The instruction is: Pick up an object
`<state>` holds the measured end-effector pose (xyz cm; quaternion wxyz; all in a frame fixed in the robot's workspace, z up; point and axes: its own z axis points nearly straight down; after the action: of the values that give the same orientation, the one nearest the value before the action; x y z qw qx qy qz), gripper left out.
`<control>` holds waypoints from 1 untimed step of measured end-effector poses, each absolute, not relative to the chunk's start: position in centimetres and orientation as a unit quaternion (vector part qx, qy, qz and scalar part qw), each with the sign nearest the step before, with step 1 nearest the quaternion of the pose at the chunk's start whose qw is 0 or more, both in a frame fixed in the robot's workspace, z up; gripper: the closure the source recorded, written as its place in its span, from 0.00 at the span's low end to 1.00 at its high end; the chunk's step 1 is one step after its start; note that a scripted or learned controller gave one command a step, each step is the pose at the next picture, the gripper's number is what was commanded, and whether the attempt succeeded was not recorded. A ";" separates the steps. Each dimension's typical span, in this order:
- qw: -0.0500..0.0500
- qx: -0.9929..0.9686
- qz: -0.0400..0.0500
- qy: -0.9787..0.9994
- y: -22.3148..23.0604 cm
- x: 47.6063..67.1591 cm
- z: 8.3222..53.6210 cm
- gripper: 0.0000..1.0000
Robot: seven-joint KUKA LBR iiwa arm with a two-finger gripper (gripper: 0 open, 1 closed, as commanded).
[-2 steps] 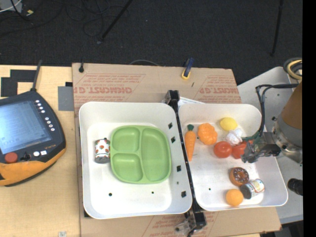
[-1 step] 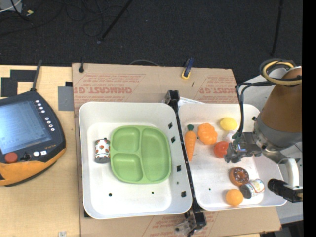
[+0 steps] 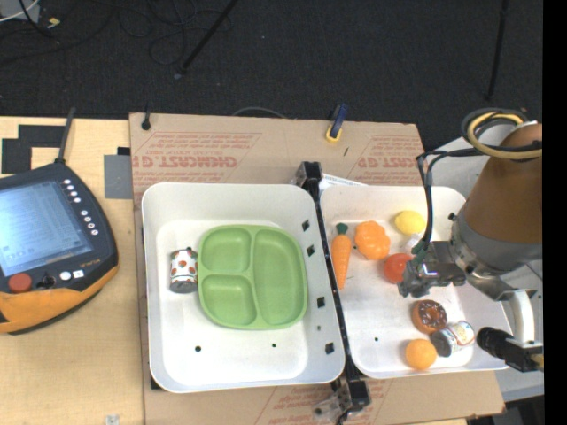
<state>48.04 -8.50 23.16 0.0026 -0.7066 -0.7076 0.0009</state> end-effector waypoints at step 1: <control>0.003 -0.707 0.001 -0.708 -7.8 47.7 23.5 1.00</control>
<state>47.67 -7.75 23.50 0.0027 -0.7067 -0.7075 0.0010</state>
